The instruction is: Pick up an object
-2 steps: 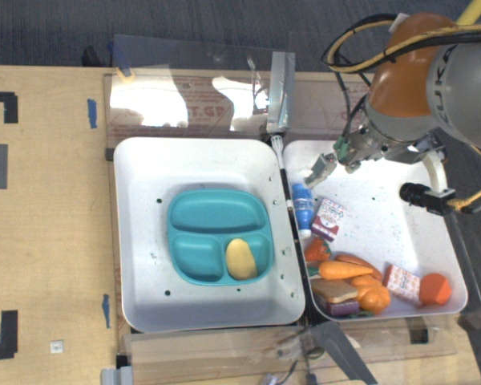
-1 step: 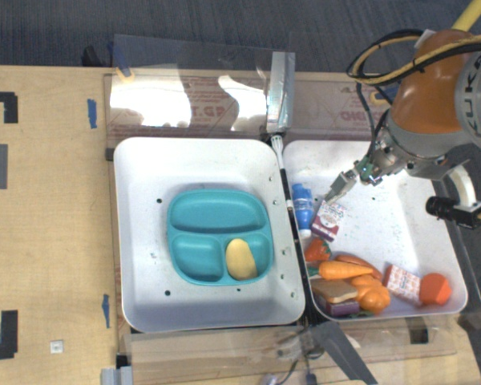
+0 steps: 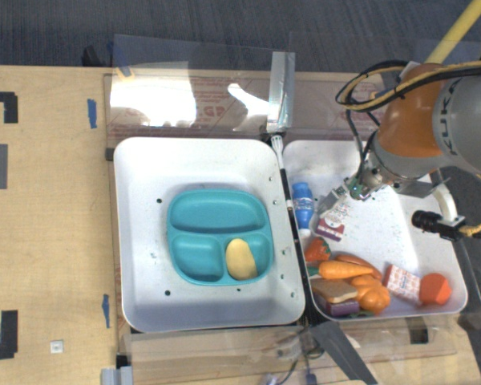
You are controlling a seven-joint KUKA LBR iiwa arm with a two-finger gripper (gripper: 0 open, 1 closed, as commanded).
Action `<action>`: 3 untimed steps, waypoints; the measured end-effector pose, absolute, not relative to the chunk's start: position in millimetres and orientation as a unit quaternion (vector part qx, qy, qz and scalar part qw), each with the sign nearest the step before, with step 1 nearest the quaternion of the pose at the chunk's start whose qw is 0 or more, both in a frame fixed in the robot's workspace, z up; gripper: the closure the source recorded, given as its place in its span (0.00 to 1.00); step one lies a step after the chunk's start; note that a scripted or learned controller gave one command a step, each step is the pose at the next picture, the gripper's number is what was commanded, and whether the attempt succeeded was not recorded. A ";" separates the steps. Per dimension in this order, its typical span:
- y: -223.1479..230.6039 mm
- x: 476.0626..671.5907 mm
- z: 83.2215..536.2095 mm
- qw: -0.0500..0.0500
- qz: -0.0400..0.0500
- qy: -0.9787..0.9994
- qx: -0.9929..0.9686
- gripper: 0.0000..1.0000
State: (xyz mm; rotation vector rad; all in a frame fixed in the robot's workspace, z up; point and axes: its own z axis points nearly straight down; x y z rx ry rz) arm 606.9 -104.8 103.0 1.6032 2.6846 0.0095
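standing side by side on the table [image 3: 40,215]: two white bins. left bin [image 3: 144,175] holds one teal tray [image 3: 212,223] with one yellow potato [image 3: 240,259]. right bin [image 3: 433,255] has toys crowded along its near edge: carrot [image 3: 349,269], orange ball [image 3: 435,289], blue bottle [image 3: 303,200], small carton [image 3: 331,223]. jaws hang just above the carton; their state cannot be told. far half lies bare.

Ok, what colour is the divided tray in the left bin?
Teal, holding a yellow potato-like piece; the tray shows clearly in the camera view.

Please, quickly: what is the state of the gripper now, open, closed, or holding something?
Two-finger gripper: cannot be told; it hangs over the right white bin, just above a small maroon-and-white packet.
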 end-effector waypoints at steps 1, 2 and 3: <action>-98.7 566.5 96.5 0.012 0.007 0.826 0.564 0.00; -98.5 568.7 108.2 0.015 0.009 0.826 0.564 1.00; -98.7 567.8 106.9 0.014 0.009 0.825 0.564 0.00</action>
